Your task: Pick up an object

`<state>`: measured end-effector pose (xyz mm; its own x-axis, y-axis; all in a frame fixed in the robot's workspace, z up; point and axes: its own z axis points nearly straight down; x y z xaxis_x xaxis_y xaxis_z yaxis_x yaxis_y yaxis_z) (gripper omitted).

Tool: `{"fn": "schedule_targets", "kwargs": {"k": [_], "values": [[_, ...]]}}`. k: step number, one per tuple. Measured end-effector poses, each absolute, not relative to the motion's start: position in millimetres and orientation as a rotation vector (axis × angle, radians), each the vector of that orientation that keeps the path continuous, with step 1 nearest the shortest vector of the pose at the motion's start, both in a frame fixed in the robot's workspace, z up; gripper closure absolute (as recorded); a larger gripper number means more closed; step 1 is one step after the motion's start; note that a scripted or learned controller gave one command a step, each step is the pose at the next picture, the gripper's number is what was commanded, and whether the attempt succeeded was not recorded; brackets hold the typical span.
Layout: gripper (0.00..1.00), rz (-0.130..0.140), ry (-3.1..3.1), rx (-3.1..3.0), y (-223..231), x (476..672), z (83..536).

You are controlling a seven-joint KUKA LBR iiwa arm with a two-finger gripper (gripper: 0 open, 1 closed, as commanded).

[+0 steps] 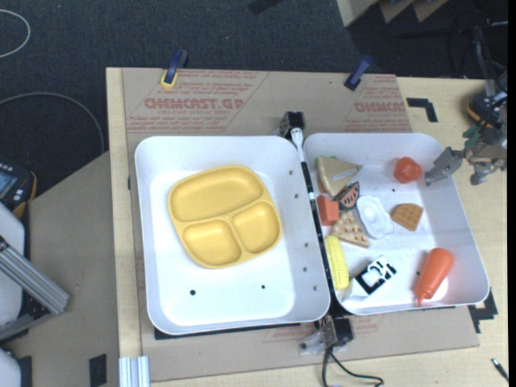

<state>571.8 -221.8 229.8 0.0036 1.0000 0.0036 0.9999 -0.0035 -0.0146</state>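
The right bin [451, 185] holds several toy foods: a red tomato [408, 169], a sandwich wedge [337, 170], a watermelon slice [348, 194], a brown cookie [408, 216], a white piece [373, 214], a waffle [351, 232], a corn cob [337, 262], a black-and-white item [376, 275] and an orange carrot [434, 274]. My gripper [463, 168] hangs over the bin's far right rim, just right of the tomato. It is open, with nothing between its fingers [442, 166].
The left bin [161, 280] bears a yellow divided plate [224, 214]. A black ridge [310, 208] runs between the two bins. Clamps [171, 69] pin the cardboard at the back edge.
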Motion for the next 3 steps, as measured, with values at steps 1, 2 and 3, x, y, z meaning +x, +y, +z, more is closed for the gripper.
{"fn": "schedule_targets", "kwargs": {"k": [1, 2, 3], "values": [[0.0, 0.0, -2.222, -2.221, -221, 574.5, 238], [0.0, 0.004, -2.218, -2.218, -222, 575.8, 196], [0.0, 0.003, -2.217, -2.218, -221, 568.4, 135]]}}
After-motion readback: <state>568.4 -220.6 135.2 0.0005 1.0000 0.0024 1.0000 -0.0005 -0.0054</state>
